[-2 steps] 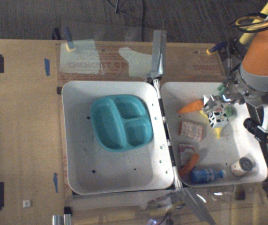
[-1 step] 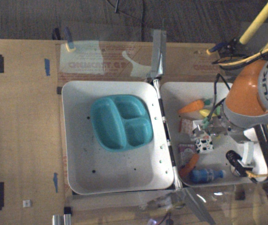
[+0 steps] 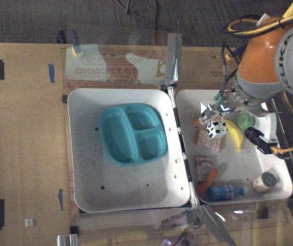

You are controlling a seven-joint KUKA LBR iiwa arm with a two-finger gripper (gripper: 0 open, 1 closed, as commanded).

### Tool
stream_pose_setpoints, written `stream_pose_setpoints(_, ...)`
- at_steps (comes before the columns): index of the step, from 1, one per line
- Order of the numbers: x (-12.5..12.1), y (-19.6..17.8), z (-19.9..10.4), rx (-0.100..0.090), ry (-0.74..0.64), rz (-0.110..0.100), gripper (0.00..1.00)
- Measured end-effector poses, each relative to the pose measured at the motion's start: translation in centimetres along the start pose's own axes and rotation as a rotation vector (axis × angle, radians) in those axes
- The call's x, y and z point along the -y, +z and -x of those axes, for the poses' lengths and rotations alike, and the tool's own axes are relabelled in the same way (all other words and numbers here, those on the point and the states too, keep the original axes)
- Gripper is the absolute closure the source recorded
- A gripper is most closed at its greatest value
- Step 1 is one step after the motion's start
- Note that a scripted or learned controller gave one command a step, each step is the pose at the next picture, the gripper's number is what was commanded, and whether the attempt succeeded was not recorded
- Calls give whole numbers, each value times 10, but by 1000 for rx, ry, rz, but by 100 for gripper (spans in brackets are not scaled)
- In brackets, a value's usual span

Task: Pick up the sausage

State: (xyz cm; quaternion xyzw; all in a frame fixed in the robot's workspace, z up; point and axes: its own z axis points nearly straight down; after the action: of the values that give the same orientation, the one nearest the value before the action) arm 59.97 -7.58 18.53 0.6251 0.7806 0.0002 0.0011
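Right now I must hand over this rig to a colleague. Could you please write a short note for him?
Gripper: low over the upper part of the right bin, above a small box and next to the banana. Nothing is seen held.
Sausage: lies near the right bin's lower left corner, beside a pink packet and above the blue bottle.
Left bin: holds a teal tray.
Done: nothing yet; sausage not picked.
Left: move the gripper down the bin to the sausage, grasp it and lift.
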Motion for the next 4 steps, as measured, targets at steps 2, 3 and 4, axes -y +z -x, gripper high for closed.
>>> stream_pose_setpoints(2, -68, -91, -89, 0, 330, -1, 100)
stream_pose_setpoints(3, -81, -62, -55, 1, 906, -2, 100)
stream_pose_setpoints(4, -19, -85, 47, 0, 956, -7, 100)
